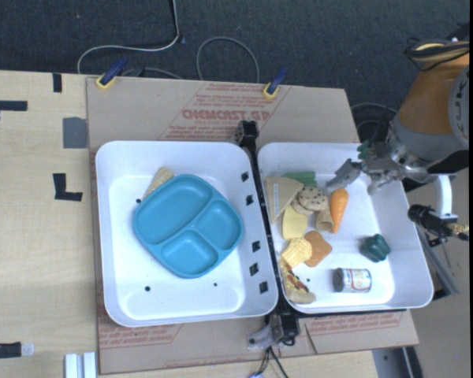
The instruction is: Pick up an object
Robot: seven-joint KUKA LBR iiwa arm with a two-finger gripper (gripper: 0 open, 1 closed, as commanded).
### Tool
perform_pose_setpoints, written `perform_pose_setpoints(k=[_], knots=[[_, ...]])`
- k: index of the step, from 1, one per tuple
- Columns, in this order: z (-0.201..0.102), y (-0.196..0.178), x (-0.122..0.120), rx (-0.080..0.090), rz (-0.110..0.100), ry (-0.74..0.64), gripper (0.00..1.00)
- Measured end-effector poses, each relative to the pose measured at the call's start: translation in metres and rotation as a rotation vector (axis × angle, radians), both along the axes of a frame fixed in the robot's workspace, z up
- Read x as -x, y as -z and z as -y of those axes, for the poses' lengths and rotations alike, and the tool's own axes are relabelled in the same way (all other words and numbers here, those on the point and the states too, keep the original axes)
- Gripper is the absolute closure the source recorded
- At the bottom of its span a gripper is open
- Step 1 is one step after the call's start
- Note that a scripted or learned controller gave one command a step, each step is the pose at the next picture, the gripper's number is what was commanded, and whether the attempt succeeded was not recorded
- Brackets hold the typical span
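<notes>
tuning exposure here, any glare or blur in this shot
Camera view: the white bins look bright, near blown out at the rims; soft shadows under the blue tray; the gripper is slightly blurred; small toys by the carrot are soft.

Two shallow white plastic bins are sitting side by side: a left bin (pixel 114 235) and a right bin (pixel 402 235). One blue three-compartment plastic tray (pixel 188 224) is lying in the left bin. In the right bin are lying one orange toy carrot (pixel 339 206), one round brown cookie (pixel 309 200), one small silver can (pixel 352 279), one dark green lump (pixel 374 248) and several yellowish toy foods (pixel 295 235), too jumbled to count.
</notes>
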State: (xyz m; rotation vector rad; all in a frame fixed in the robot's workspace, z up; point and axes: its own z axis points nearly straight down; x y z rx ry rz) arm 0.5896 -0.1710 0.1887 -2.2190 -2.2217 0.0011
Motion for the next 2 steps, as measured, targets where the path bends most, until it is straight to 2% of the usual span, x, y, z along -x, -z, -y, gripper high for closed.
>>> perform_pose_setpoints(k=[1,2], knots=[[0.008,0.086,-0.027,0.004,0.017,0.002,0.0],[0.018,0.094,-0.008,0.001,0.03,0.003,0.0]])
